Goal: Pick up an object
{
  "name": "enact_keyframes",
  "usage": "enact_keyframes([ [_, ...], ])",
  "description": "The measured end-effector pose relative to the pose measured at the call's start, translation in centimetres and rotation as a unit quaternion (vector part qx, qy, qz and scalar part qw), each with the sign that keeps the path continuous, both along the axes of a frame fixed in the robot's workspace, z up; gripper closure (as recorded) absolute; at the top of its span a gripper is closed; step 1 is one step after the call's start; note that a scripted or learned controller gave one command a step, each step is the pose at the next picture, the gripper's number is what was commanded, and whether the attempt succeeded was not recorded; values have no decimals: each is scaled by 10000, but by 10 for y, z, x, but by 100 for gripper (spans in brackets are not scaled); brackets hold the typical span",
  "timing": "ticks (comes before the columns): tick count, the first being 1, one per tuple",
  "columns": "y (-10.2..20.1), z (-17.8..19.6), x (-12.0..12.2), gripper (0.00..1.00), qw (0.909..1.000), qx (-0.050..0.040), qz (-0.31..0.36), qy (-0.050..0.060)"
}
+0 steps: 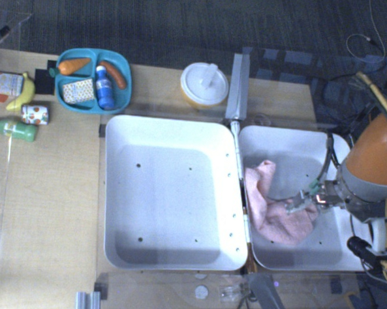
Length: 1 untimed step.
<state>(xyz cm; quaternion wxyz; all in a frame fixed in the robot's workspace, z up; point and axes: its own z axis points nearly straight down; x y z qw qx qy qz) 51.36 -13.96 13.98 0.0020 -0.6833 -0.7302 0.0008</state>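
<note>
- So my gripper (300, 201) is down in the right bin (292, 145), sitting right over the pink cloth (268, 211).
- The cloth is crumpled along the left side of that bin, one end poking up toward the back and the fatter bunch lying near the front, right under my fingertips.
- My fingers look to be touching the top of the bunched part, but honestly I can't tell whether they're apart or pinched together (too small and blurry at that spot).
- Can't say the cloth is between them either, so I'm not claiming a hold.
- My arm comes in from the right, the orange band (374, 155) sitting just above the grey wrist at the bin's right edge.
- The left bin (171, 195) is just beside, sharing the middle divider.
- Off the bins, at the back left of the bench: a blue divided plate (122, 71) with toy food, a banana (22, 93), a small can (34, 114) and a green bottle (12, 129) nearby.
- A white lidded tub (204, 84) sits behind the left bin.
</note>
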Motion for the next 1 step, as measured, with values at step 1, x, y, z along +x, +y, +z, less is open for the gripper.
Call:
enact_keyframes([
  [1,-8,-48,51,0,9973,-5,737,-34],
])
